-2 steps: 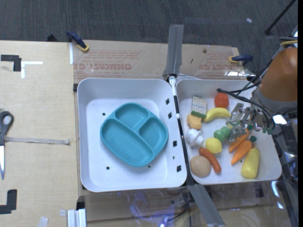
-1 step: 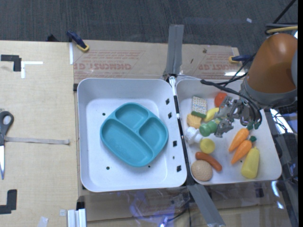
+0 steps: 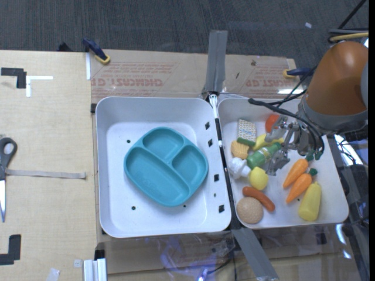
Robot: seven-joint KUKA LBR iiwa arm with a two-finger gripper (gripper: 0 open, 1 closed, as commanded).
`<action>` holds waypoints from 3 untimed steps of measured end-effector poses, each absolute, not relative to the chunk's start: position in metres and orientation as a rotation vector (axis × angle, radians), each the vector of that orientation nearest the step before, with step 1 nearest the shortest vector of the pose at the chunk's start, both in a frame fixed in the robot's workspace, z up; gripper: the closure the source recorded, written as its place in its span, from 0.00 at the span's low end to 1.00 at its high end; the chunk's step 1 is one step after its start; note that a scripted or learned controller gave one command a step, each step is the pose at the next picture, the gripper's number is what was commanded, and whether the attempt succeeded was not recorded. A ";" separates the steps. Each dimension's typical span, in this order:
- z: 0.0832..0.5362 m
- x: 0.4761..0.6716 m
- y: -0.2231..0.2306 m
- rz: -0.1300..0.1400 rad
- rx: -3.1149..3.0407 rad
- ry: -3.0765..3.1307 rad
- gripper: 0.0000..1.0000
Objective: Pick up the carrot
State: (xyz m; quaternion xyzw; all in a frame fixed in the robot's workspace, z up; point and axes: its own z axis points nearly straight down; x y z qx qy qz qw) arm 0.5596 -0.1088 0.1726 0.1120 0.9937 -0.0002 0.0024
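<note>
Two orange carrots with green tops lie side by side in the right bin (image 3: 334, 168): one carrot (image 3: 295, 172) just above the second carrot (image 3: 300, 186), both slanting up to the right. My gripper (image 3: 277, 157) hangs low over the middle of that bin, just left of the upper carrot and above a green toy (image 3: 256, 158). Nothing can be seen held in it. The arm's orange band (image 3: 340, 78) rises at the bin's far right corner.
The right bin also holds corn (image 3: 239, 149), a cracker box (image 3: 246, 127), a lemon (image 3: 258, 179), a red sausage (image 3: 259, 198), a round bun (image 3: 250, 211) and a yellow piece (image 3: 310, 202). A blue divided plate (image 3: 166, 166) lies in the left bin (image 3: 111, 215).
</note>
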 end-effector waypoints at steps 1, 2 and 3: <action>0.111 0.540 -0.155 -0.001 0.070 3.137 0.00; 0.093 0.510 -0.201 -0.003 -0.216 3.128 0.00; 0.104 0.513 -0.201 -0.007 -0.221 3.121 1.00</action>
